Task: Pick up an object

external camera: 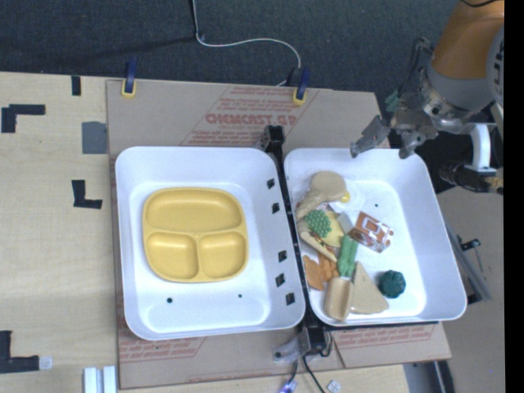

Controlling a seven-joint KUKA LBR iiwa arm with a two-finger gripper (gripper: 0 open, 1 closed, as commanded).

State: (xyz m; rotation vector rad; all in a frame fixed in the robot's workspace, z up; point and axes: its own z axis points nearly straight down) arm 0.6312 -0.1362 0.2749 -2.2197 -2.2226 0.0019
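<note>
The claw [381, 144] hangs over the far rim of the right bin [438, 219], its two fingers spread open with nothing between them. The pile of play food [337, 248] lies nearer the camera and to the left of the claw, well apart from it, on the bin's floor. A green ball [392, 282] sits at the pile's near right. The left bin [131, 244] holds a yellow divided tray [195, 233]
</note>
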